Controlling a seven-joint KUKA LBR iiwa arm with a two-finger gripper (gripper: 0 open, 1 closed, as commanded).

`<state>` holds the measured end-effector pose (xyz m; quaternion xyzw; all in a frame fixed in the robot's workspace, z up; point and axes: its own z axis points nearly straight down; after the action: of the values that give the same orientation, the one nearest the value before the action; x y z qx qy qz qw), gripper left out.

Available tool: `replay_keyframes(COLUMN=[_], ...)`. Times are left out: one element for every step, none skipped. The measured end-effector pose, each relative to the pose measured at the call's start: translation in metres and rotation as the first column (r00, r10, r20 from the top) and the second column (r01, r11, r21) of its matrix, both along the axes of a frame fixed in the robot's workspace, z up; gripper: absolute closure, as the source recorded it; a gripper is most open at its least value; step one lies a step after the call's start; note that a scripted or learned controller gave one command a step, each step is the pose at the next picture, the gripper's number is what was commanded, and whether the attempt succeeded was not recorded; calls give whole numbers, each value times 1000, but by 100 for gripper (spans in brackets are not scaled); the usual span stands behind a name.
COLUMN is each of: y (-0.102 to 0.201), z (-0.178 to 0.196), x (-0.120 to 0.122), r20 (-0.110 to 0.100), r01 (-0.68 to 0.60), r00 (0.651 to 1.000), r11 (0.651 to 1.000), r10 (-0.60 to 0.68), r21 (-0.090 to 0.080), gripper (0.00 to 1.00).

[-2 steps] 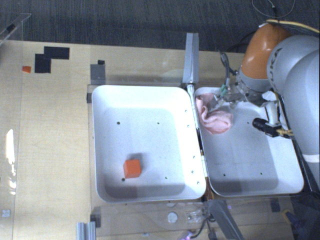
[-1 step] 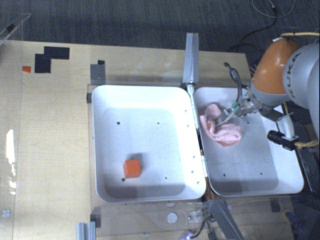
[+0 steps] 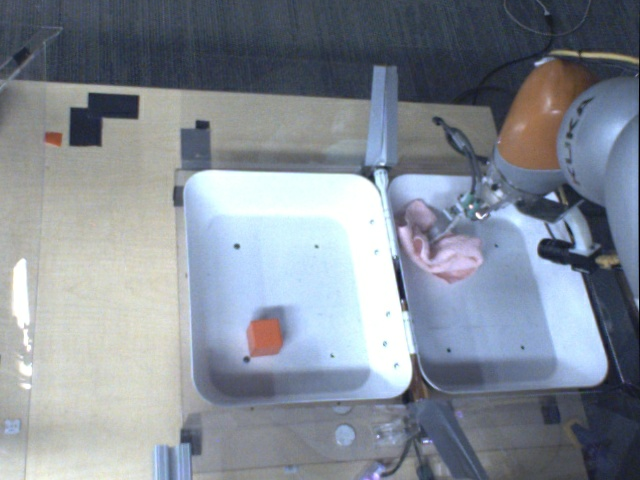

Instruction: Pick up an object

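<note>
The hand (image 3: 470, 208) sits at the far edge of the right bin (image 3: 530, 358), touching the upper right of a crumpled pink cloth (image 3: 440, 248) that trails left and nearer from it, its grip unclear; partial lettering on the arm is unreadable.

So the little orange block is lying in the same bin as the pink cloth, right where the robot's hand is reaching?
Not quite. The camera view shows the orange block alone in the left bin, near its front. The pink cloth lies in the right bin, and the hand is there at the cloth.
</note>
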<state>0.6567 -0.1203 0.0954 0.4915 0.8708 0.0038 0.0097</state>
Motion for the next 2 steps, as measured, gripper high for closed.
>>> replay_keyframes(y=[24,24], z=[1,2], x=[-2,-18], r20=[2,8], r01=[-107,-149], r00=[994,989], r11=[994,989], r10=[107,149], r21=[-6,-5], gripper=[0,0])
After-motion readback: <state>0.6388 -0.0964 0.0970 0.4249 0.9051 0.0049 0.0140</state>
